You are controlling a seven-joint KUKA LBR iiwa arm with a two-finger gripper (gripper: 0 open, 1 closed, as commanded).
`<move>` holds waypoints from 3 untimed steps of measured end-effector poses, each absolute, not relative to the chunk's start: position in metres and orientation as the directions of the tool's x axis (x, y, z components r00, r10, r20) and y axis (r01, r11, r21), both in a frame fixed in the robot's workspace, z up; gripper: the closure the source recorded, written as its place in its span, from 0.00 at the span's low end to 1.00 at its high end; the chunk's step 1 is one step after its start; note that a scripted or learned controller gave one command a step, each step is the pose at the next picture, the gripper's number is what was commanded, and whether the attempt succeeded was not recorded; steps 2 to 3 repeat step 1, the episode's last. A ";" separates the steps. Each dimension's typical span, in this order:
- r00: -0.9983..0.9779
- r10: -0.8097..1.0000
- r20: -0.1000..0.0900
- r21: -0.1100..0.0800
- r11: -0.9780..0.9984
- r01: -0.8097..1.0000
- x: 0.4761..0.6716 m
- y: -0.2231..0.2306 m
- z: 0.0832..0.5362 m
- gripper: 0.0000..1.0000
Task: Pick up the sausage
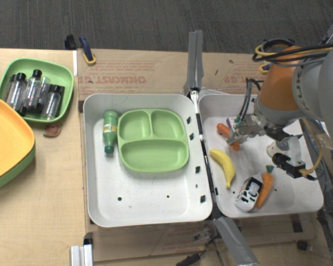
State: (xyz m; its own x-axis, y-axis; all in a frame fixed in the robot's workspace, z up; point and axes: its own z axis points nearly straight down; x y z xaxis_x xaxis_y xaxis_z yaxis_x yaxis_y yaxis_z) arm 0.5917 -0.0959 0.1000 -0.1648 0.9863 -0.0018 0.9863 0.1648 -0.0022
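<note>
The sausage (223, 129) is a short orange-red piece lying in the upper left part of the right bin (299, 201). My gripper (236, 131) is down in that bin directly over the sausage. The sausage's upper-left end shows on one side of the gripper, and an orange tip shows just below it. The gripper body hides the middle of the sausage.
In the right bin, a banana (225, 165) lies left of centre, with a carrot (266, 188) and a black-and-white object (248, 193) near the front. The left bin (150, 215) holds a green divided plate (153, 140) and a green bottle (109, 131). A green tray of bottles (36, 90) and yellow plates (8, 148) sit on the bench at left.
</note>
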 end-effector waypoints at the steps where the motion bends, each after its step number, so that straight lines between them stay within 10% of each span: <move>1: -0.030 1.000 -0.002 -0.001 0.030 1.000 0.644 -0.066 0.191 1.00; 3: -0.030 1.000 -0.002 -0.001 0.030 1.000 0.644 -0.066 0.191 1.00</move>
